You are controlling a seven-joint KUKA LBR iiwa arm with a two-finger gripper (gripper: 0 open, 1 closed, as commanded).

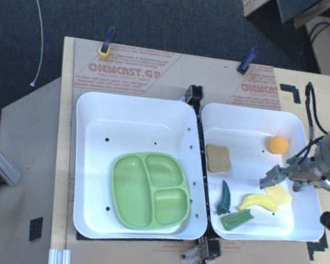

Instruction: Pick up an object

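Over the right bin (255,118), the end effector (275,178) hangs low by the pale yellow piece (280,195) and banana (259,202), seemingly lined up for a grab, though whether it is apart or together I cannot tell.

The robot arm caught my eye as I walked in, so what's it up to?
The arm reaches in from the right, its hand low over the right bin, beside a pale yellow piece and a banana. Nothing is visibly lifted. An orange ball, a tan slice and two green pieces lie nearby. The left bin holds a green divided plate.
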